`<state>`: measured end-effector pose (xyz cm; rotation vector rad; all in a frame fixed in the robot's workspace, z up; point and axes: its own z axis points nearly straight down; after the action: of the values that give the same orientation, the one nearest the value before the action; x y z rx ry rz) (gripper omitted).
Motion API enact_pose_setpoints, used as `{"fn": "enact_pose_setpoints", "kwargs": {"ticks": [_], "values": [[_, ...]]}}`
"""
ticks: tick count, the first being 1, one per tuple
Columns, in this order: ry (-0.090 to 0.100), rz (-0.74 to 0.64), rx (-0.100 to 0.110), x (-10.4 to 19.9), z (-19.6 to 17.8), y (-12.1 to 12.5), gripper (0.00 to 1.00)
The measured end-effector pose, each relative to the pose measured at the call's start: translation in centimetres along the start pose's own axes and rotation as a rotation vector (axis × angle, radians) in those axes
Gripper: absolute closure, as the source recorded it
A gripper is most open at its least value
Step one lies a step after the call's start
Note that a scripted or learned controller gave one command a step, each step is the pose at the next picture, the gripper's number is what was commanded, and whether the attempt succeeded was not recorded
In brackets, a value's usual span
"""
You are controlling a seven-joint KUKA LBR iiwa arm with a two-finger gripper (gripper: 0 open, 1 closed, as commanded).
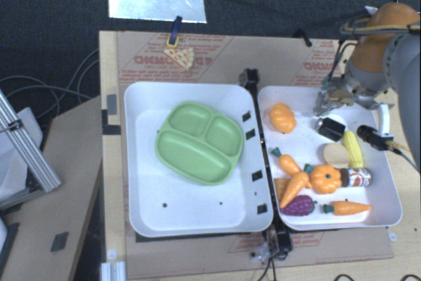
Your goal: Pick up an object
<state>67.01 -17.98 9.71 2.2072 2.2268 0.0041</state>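
Progress on the pick looks slight from my console: nothing is lifted yet, and I see no object carried by the tool (327,103). It hangs low over the far end of the toy-food bin (306,141), close to the bin's back wall, on a bare patch of white floor. From this slanted view I cannot tell whether the tool is spread or pressed together.

The candidates all lie in that same bin. An orange pepper (283,118) sits alone, near the tool and toward the divider between the two bins. A corn cob (354,149) lies nearer the arm's side. Toward the front of the bin, a small pumpkin (325,178), purple grapes (298,206) and a carrot (347,208) crowd together, some touching. The plate bin (145,141) beside it holds a green divided plate (200,141), well apart from the tool.

My reading is that I am at the approach stage: the arm is inside the bin, but no target is clearly under it. What is left is nearly the whole job: settling over one item, closing on it and raising it clear. I judge the pepper the easiest choice, since it stands free of its neighbours.
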Motion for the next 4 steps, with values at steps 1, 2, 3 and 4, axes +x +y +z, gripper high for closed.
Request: {"fn": "enact_pose_setpoints", "kwargs": {"ticks": [1,2,3,4], "values": [[0.0,0.003,-0.003,-0.5,-6.5,0.5,1.0],[0.001,0.002,-0.002,-0.3,-13.0,0.9,1.0],[0.001,0.002,0.002,-0.3,-12.8,1.1,1.0],[0.003,0.001,0.005,3.7,-12.8,-0.5,1.0]]}}
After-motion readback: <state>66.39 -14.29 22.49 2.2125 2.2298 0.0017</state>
